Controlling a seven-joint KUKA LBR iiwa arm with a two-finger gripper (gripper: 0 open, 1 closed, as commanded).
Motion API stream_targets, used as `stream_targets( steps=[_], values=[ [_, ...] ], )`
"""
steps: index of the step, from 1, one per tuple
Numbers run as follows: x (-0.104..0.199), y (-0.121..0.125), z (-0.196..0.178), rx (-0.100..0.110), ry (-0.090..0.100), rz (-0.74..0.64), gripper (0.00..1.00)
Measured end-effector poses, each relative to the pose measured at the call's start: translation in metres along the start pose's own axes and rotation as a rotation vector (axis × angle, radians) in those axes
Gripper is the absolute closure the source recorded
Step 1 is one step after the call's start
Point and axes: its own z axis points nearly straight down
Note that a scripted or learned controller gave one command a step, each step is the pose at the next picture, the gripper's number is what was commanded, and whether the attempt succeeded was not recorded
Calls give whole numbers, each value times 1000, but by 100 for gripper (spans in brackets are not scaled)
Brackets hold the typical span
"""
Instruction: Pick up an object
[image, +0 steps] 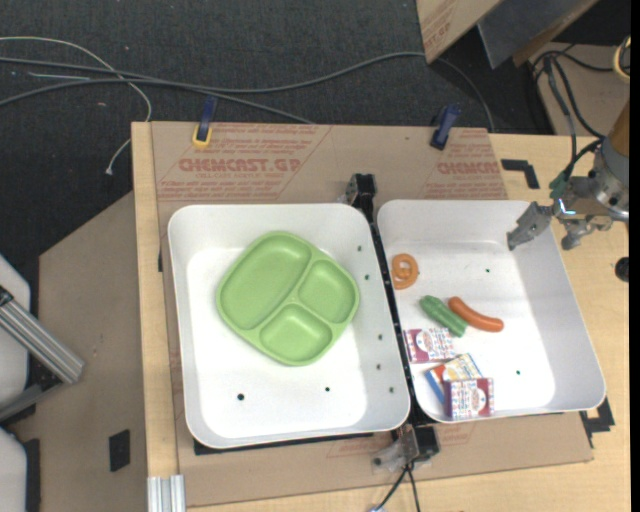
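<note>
Nearest the camera, 2 small cartons lie in the front left corner of the right bin, one touching the other, a blue item just between them. A little further back rest the green vegetable and the orange sausage, side by side and almost touching, each with its long axis running from back-left to front-right. Beyond them, close to the divider, sits the orange ring. The left bin carries a green 3-part plate.

Furthest back, the jaws hover over the right bin's rear right corner, apart and pinching nothing. Every candidate lies forward and to the left of them; the sausage looks nearest, so I judge a short diagonal reach across the bin, with the jaws turned across its long axis.
</note>
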Motion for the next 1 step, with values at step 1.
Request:
stream_targets(
  steps=[1],
  values=[
    [6, 3, 58, 1, 1, -1, 0]
  ],
)
